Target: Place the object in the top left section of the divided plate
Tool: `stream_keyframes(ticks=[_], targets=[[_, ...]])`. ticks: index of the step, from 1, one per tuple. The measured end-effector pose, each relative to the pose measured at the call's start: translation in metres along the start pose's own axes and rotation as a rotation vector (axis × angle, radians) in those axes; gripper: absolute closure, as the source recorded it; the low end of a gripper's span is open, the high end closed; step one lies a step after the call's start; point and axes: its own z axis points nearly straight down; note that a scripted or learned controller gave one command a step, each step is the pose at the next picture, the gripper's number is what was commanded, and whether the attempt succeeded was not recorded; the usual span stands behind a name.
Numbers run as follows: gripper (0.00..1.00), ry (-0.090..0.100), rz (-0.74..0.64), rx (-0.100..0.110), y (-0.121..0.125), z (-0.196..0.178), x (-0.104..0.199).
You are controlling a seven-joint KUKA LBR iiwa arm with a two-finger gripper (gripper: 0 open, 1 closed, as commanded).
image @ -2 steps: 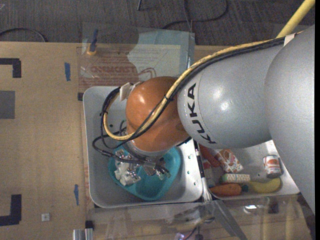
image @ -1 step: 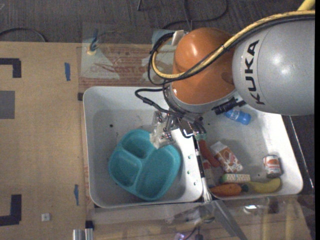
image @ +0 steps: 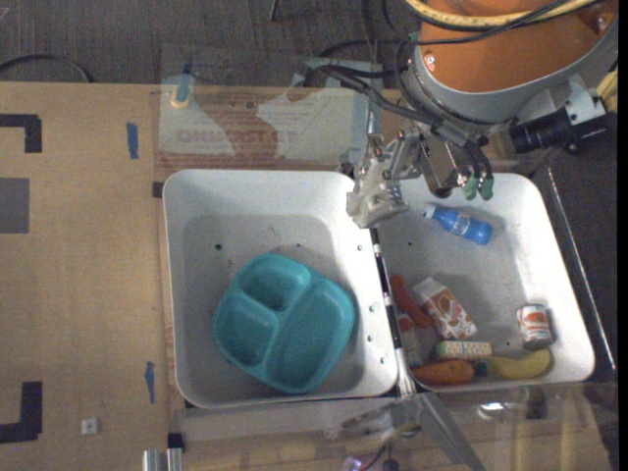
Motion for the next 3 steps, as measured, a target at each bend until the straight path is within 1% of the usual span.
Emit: stream_keyframes(ticks=[1,2,3], targets=[[1.00,0.006,0.085,-0.001,0.100,0.247,-0.011],[1.00,-0.018,0.170,-0.012,0.045,0.312,0.014],[1.00,-0.021,0.188,-0.019,0.024,0.323,0.025]])
